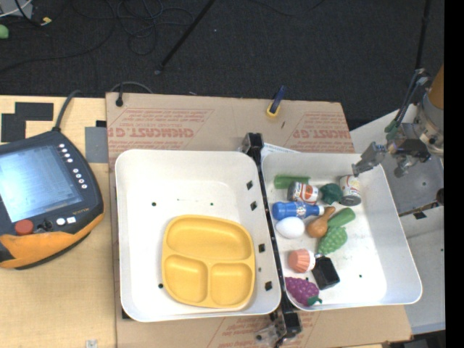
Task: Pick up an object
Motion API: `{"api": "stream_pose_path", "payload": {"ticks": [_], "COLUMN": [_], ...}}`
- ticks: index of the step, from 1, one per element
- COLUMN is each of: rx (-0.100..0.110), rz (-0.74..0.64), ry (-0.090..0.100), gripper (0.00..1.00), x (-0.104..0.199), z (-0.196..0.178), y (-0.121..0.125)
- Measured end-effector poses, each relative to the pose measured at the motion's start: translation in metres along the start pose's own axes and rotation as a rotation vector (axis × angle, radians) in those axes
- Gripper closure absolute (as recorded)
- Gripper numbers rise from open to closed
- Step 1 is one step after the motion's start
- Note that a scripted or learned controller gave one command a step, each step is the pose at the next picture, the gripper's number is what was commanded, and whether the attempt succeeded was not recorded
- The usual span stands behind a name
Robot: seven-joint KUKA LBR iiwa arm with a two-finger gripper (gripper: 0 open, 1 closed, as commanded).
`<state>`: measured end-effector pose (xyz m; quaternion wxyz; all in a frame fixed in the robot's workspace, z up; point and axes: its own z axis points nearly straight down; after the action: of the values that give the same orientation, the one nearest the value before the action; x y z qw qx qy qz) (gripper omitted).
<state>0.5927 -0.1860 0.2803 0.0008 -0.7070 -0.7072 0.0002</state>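
The fingers [366, 162] stand spread wide with nothing between them. The gripper [383, 164] hangs over the far right rim of the right bin [395, 267], just beside a small silver can [351, 188].

That can is the nearest candidate, and it sits a little apart from the crowd: a red-and-white tin [304, 192], a blue bottle [296, 210], a white egg [290, 228], a knobbly green vegetable [335, 232], a black block [325, 272] and purple grapes [302, 289].

To do this well I'd centre the jaws over the can before descending, straddle it across its narrow side, and keep clear of the bin wall. A finger landing on the rim would likely spoil the try.

The left bin [145, 194] holds a yellow divided tray [209, 259].

As for writing, the cardboard [217, 125] under the bins carries red print, upside down from here; I can't read it with confidence. The tin's label is too small to make out.
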Motion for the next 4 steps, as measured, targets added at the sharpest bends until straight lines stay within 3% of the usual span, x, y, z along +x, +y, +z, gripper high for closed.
{"api": "stream_pose_path", "payload": {"ticks": [1,2,4], "rx": [0.019,0.005,0.002], "rz": [-0.006,0.005,0.004], "ry": [0.008,0.001,0.001], "gripper": [0.00,0.00,0.00], "x": [0.111,0.089,0.089], "z": [0.150,0.195,0.193], "y": [-0.034,-0.118,-0.116]}}
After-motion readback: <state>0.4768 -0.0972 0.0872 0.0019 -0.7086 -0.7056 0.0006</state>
